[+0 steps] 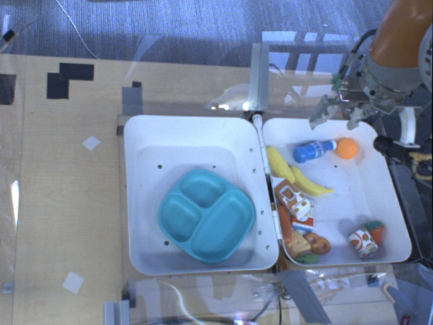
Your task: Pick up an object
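My gripper (pixel 336 119) hangs over the back edge of the right bin (pixel 396 202), its two fingers spread apart with nothing between them. Just in front of it and below lie a blue bottle (pixel 313 150) on its side and an orange ball (pixel 346 148). A yellow banana (pixel 292 173) lies along the bin's left wall. In front of the banana are a small printed carton (pixel 295 202) and a flat food packet (pixel 308 243). A small printed can (pixel 362 242) with a red piece beside it sits at the front right.
The left bin (pixel 145 181) holds a blue divided plate (pixel 206 214). A metal post (pixel 259 76) stands behind the ridge between the two bins. The bench on the left bears black markers (pixel 67 78).
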Action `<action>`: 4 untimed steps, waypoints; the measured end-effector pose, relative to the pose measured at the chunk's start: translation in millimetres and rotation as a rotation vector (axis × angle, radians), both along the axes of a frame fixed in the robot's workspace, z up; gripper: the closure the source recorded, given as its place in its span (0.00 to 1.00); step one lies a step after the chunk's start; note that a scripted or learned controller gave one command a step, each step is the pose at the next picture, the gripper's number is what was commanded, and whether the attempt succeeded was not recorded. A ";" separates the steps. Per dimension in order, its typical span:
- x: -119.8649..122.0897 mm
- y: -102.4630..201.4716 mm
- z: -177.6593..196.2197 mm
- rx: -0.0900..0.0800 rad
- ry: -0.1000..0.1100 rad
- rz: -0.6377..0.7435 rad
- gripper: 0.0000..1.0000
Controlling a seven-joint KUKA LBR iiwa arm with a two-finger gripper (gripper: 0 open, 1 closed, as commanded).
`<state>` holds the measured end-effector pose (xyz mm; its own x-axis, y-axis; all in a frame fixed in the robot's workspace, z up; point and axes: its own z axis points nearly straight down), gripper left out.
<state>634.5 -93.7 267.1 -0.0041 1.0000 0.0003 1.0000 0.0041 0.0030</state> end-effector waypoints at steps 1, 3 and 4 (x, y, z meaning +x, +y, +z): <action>-4.1 8.8 -151.1 -0.002 -0.015 0.009 0.00; 24.2 -3.4 -172.4 -0.008 0.036 -0.023 1.00; 24.7 -2.9 -172.0 -0.007 0.034 -0.022 0.00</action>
